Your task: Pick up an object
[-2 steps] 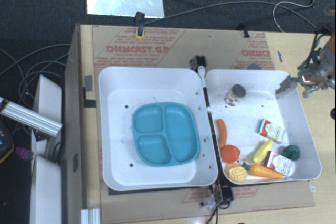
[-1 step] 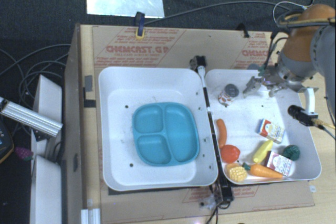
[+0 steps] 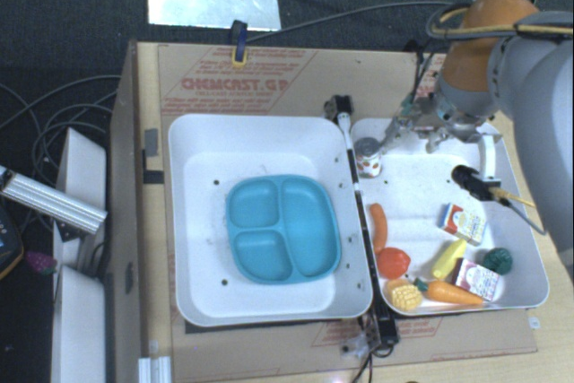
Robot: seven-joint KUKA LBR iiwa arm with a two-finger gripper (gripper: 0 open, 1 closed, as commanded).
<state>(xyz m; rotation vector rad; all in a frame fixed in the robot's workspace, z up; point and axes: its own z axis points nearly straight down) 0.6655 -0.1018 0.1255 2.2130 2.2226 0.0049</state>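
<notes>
the gripper (image 3: 414, 137) hangs over the far part of the right bin (image 3: 420, 197), and nothing is visible in it. if it is released or clenched i cannot tell from this angle. the obj. nearest to it, and prob. the one to take, is the small can (image 3: 368, 164). it stands upright in the far-left corner of the right bin, just beside the wall which divides it from the left bin (image 3: 206, 159), and a bit to the left of the gripper.

what could go wrong: the can is so near to the dividing wall that the gripper, coming down, may hit that wall instead of going around the can. a push from one side only would tip it, and a round can then rolls away on the smooth floor. also the gripper is not yet above the can, so a descent straight down from here would meet bare bin floor, i think.

the other things, e.g. the tomato (image 3: 393, 262), the corn (image 3: 404, 293) and the carrot (image 3: 453, 292), lie packed along the near edge, some touching. a grasp there may catch two or slip between them.

the can looks short and round, w/ a pale top and a red-brown band around the side. prob. it is rigid and light, w/ a smooth curved side, so it needs a centred grip.
</notes>
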